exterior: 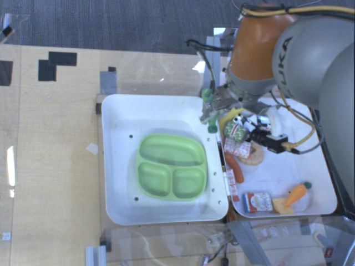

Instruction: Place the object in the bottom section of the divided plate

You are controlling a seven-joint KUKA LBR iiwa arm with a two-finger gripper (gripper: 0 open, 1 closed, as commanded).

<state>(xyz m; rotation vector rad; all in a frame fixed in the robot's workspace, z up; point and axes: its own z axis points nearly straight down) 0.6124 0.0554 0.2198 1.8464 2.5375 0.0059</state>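
The green divided plate (171, 167) lies in the left bin (119, 148), with one long section at the far side and two smaller sections at the near side. All its sections are bare. My gripper (209, 112) hangs over the wall between the two bins, just beyond the plate's far right corner. Its two green-tipped fingers (212, 127) stand apart, open, with nothing between them. Right beside it in the right bin (319, 204) lie a yellow banana (229, 118) and a green and red packet (237, 133).
The right bin also holds a red sausage (235, 167), a round biscuit (254, 155), a small carton (258, 201), a carrot (296, 193) and a cheese wedge (282, 205). The arm's grey and orange body (277, 43) covers that bin's far side.
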